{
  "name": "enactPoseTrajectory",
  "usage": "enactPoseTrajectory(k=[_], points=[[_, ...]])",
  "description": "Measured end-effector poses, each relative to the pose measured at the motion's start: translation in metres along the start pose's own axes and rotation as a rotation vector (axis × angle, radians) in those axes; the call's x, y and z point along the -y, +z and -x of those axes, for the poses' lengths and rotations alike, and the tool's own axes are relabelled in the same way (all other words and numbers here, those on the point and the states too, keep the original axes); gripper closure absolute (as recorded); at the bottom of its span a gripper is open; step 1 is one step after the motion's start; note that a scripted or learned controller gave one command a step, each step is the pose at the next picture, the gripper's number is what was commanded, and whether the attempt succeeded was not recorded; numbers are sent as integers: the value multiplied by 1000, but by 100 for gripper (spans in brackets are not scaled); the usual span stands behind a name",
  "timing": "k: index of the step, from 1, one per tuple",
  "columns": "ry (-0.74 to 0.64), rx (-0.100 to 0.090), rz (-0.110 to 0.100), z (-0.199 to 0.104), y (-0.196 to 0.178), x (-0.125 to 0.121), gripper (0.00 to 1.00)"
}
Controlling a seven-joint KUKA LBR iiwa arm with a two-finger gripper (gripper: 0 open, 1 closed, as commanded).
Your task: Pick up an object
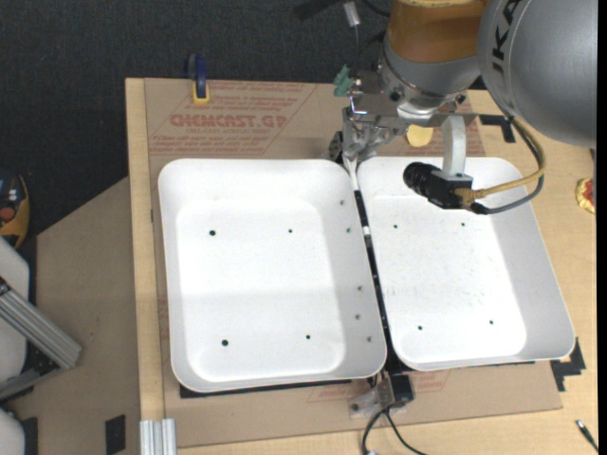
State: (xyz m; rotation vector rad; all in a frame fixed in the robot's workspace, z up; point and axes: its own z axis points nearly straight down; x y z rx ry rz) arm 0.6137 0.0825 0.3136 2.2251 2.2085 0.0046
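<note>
object point(418, 135), pale yellow and rounded, peeks beside the wrist; fingers point(353, 150) too unclear to tell.

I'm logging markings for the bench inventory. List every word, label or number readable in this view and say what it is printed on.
"CHEMCAST GP", red print, slightly blurred, on the brown paper-covered board under the two shallow white plastic bins.
Smaller red lines near it on the same board: too small to read.
Part of a large dark letter, maybe "K", on the grey robot arm: cut off, not readable as a word.
</note>
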Motion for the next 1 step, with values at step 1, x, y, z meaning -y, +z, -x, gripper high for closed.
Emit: enactPoseTrajectory(k=[1], points=[[-16,-5,-7,-94,37,-18,100]])
